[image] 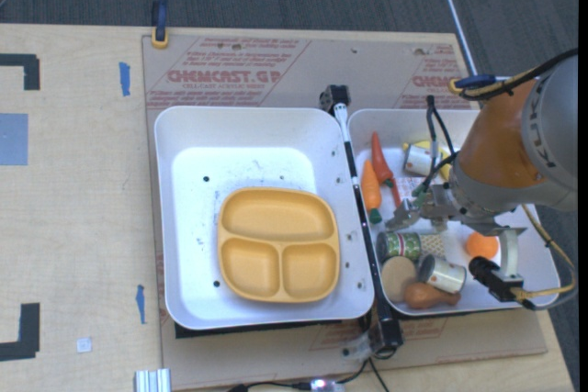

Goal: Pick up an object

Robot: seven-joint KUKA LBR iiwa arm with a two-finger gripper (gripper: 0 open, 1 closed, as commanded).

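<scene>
Gripper (411,214) hangs low inside the right bin (542,285), near its left wall and just above a green can (401,244). Whether it is gripping anything, I cannot tell. An orange carrot (370,185) lies by that left wall. A brown pear (423,294) sits at the front edge, with a small silver can (445,275) beside it. An orange ball (481,245) is near the arm (510,151). Over in the left bin (179,197), a yellow tray (278,243) with three parts rests toward the front.
</scene>
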